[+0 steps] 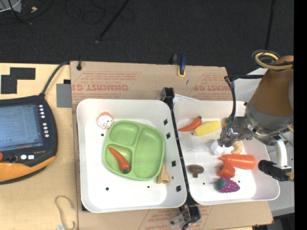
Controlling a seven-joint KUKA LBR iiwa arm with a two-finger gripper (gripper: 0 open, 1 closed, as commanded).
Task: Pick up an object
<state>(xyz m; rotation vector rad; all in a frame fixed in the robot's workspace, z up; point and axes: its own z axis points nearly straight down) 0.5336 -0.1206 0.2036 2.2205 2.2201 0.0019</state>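
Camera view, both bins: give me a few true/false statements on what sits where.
1. The green plate lies in the left bin. True.
2. A red chili pepper lies in one of the green plate's compartments. True.
3. The corn cob lies in the left bin. False: it lies in the right bin, beside an orange pepper.
4. The purple grapes lie on the green plate. False: they lie near the right bin's front edge.
5. The gripper is over the right bin. True.
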